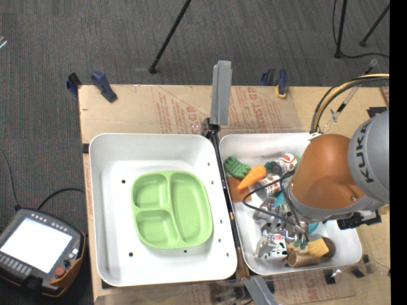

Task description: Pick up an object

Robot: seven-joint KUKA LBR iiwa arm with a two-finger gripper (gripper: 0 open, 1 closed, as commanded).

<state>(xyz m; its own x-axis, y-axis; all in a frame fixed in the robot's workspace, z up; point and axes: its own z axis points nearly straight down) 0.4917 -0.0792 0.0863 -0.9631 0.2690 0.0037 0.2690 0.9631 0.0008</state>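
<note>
We cannot tell the gripper's [278, 229] state; we judge the toy carrot [253, 176] light, stiff, best pinched mid-body.

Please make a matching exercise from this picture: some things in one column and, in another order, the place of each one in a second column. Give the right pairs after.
Things:
1. green plate
2. toy carrot
3. handheld screen
4. blue clamp

Places:
A. on the floor, left of the bench
B. in the left bin
C. at the far left edge of the bench
D. in the right bin

Pairs: 1-B, 2-D, 3-A, 4-C
</note>
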